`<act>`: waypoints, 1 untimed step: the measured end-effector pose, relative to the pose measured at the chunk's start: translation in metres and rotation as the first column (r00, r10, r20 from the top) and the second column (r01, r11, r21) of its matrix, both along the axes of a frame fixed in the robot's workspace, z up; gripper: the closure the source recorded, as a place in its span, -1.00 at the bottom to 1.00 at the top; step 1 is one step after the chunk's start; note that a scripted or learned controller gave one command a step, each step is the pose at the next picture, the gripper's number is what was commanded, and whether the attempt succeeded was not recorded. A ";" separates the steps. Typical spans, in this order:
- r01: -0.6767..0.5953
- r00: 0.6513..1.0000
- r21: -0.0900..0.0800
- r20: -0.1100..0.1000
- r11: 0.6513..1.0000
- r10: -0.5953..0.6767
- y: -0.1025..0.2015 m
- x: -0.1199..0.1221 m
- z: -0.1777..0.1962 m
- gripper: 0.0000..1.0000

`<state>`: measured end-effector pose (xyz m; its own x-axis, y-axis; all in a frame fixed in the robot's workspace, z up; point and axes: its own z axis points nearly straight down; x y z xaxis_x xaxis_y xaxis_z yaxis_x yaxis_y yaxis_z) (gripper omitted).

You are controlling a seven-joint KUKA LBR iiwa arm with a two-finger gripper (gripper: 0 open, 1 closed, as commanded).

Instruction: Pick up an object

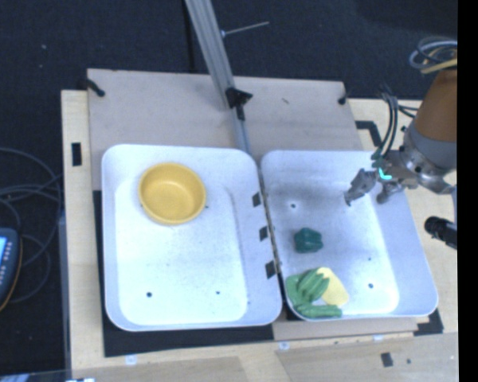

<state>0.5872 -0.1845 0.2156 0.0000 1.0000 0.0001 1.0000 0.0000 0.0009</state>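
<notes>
The gripper [370, 188] hangs at the frame's right, jaws spread and empty. The small dark green toy [307, 240] below looks light and rigid; pinch its sides.

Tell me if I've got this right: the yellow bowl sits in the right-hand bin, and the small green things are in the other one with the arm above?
Not quite. The camera view shows the yellow bowl in the left bin, by itself. The green things do lie in the right bin, where the arm's gripper hovers.
</notes>
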 end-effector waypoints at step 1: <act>0.000 1.000 0.000 0.000 1.000 0.000 0.000 0.000 0.000 -1.00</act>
<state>0.5872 -0.1845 0.2155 0.0000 1.0000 0.0001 1.0000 0.0000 0.0008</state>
